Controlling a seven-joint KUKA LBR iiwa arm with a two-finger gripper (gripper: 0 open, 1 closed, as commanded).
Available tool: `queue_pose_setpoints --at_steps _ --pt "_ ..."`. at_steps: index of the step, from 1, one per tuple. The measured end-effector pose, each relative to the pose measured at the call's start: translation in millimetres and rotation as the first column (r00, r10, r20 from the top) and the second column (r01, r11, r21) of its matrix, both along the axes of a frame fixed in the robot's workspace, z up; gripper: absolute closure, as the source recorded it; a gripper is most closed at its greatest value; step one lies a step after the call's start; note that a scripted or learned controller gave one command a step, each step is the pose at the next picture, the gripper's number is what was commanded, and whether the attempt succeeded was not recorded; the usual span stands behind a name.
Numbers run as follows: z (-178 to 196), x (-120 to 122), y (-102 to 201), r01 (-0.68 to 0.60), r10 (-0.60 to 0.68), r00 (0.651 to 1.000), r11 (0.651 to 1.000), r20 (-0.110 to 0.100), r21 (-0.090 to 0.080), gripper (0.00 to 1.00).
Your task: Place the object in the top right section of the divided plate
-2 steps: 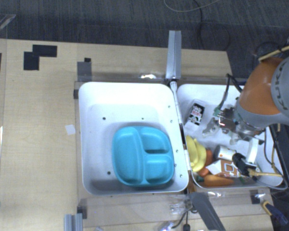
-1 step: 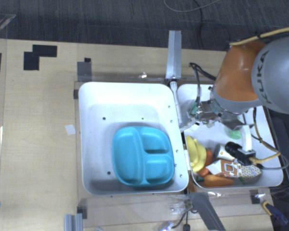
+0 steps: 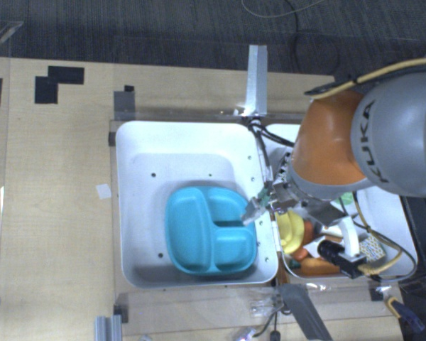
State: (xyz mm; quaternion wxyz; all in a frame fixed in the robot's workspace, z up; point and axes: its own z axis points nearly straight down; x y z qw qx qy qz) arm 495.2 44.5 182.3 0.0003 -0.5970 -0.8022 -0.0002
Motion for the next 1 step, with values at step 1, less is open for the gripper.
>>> queue_pose_setpoints --at_steps 1 --pt "1.0 15.6 -82.0 -0.257 0.257 0.966 0.967 0.005 -0.002 0.00"
